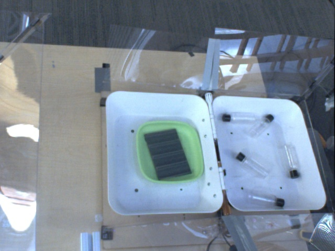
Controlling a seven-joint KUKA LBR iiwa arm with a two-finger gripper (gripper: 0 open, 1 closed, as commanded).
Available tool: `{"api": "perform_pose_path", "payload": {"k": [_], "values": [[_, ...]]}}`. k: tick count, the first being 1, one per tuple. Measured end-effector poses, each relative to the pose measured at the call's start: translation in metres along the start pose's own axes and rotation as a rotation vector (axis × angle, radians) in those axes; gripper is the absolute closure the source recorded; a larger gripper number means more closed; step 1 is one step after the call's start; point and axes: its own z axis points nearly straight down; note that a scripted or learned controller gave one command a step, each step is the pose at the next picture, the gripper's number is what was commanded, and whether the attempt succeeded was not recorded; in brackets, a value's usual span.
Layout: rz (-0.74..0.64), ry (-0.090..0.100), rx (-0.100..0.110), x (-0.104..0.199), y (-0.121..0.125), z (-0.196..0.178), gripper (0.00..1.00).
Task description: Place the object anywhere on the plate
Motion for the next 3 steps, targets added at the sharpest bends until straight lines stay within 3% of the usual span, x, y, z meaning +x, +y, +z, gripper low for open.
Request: {"api": "perform_pose_path", "payload": {"k": [2,3], "values": [[0.219,0.001,0.000,-0.0011,-0.0010,-0.0001,0.00],[0.266,0.001,0.001,-0.0019,-0.0007,0.0002,0.00]]}}
